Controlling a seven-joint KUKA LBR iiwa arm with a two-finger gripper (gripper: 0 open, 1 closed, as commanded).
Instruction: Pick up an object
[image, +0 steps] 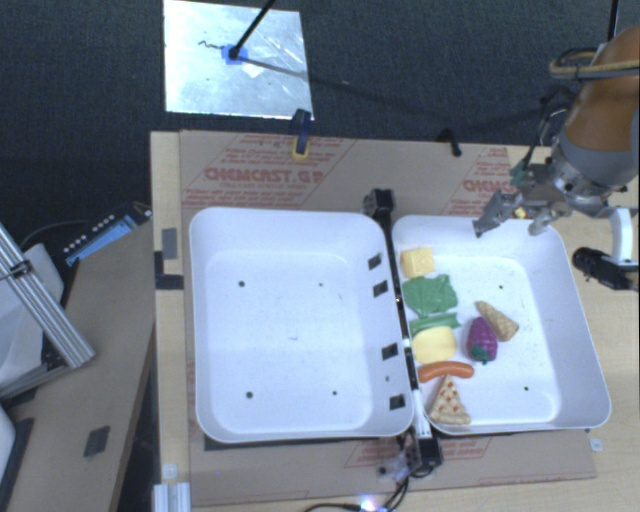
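Bins (290, 225): I count two; seven toys at right, sausage (445, 371) lying left-right. Gripper (512, 217) spread, holding nothing.

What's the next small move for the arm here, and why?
Probably move the gripper, open above the right bin's far edge with nothing between its fingers, toward the bin's middle and lower it over the purple toy. The toys lie along the bin's left side, and that one stands clearer of the divider.
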